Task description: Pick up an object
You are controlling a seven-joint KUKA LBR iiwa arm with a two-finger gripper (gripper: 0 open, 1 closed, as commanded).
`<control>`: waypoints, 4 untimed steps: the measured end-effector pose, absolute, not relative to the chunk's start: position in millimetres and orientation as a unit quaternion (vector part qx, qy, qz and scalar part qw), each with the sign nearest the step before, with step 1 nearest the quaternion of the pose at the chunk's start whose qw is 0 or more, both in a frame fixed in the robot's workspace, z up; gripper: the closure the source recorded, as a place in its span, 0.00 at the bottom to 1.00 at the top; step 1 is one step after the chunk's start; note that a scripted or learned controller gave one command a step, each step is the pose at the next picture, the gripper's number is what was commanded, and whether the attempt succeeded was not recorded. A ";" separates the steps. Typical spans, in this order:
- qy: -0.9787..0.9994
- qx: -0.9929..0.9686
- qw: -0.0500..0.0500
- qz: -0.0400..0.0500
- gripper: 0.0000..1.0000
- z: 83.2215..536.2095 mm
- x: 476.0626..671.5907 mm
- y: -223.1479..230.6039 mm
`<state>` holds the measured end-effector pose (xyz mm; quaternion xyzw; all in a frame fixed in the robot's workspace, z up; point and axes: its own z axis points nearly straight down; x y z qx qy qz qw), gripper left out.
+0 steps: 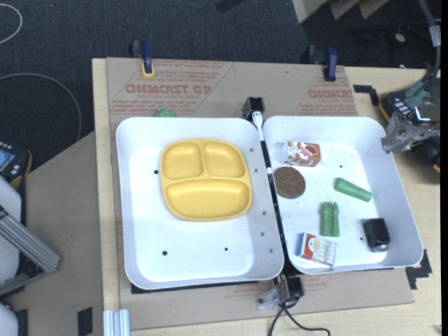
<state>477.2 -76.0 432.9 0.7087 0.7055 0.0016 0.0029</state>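
the worktop (210, 82), covered by a brown sheet with red lettering, is carrying two shallow white bins side by side. the left bin (140, 243) is holding a yellow divided plate (206, 179), which is lying flat toward the bin's upper middle with its three compartments facing up. the right bin (399, 208) is holding the smaller things. a red and white packet (302, 153) is lying near its upper left, and a round brown disc (289, 183) is sitting just below that packet, close to the wall shared by the two bins. a green cylinder (352, 189) is lying tilted to the right of the disc. a green ridged piece (329, 218) is standing lengthwise below the cylinder. a small white carton (317, 249) with red and blue print is lying near the bin's lower edge, and a black block (376, 233) is resting at the lower right. the end effector (404, 135) is hovering at the right bin's upper right rim, apart from every object; i cannot tell whether it is wide or narrow.
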 end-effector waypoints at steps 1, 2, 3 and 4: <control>0.706 0.708 0.000 -0.001 1.00 423.6 479.4 -84.4; 0.706 0.708 -0.001 -0.001 1.00 413.6 479.2 -101.2; 0.706 0.708 -0.001 -0.001 1.00 409.2 479.2 -113.5; 0.707 0.708 0.001 0.000 1.00 410.0 479.4 -122.3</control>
